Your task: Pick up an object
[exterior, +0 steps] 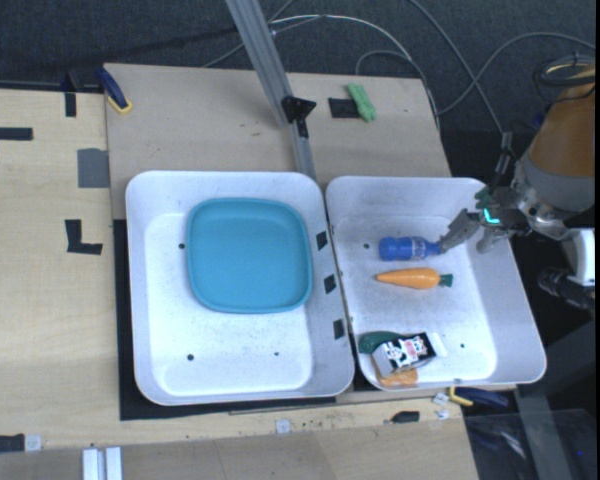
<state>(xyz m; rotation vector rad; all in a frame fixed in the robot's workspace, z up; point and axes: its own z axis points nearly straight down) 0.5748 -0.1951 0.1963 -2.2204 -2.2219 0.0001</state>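
The right bin (480, 298) holds three objects. A small blue bottle (404, 248) lies on its side near the middle, with an orange carrot (410, 279) just in front of it. A green, black and white packet (401, 352) rests at the near left corner. My gripper (468, 239) hangs over the bin's right part, just right of the bottle's cap end. Its fingers are spread open with nothing between them, and the left fingertip (448, 238) is close to the bottle.
In the left bin (160, 268) lies a square blue plate (248, 254). A grey metal bar (270, 68) slants down to the gap between the bins. Cables run across the dark floor behind the bench, and a green marker (360, 102) lies on the board.
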